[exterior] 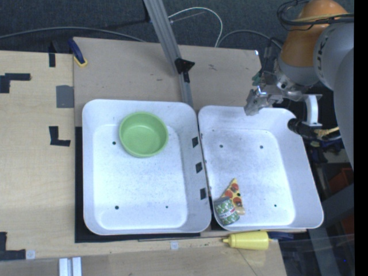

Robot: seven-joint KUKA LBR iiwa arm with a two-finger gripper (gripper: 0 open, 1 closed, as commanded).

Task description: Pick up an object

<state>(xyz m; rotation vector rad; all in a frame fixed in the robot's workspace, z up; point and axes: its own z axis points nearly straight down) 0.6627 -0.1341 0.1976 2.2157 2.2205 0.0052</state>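
A green bowl [143, 134] sits upright in the left bin [98, 171], toward its far side. In the right bin [299, 171], at the near left corner, lies a small colourful packet or can [228, 204] with red, yellow and green print. My gripper [253, 107] hangs over the far edge of the right bin, well away from both objects. I see nothing between its fingers.
A yellow bottle [249, 240] lies on the bench just in front of the right bin. A grey metal pole [167, 36] slants down to the bins' far middle. Cables run behind the bench. Black tape marks lie on the left bench.
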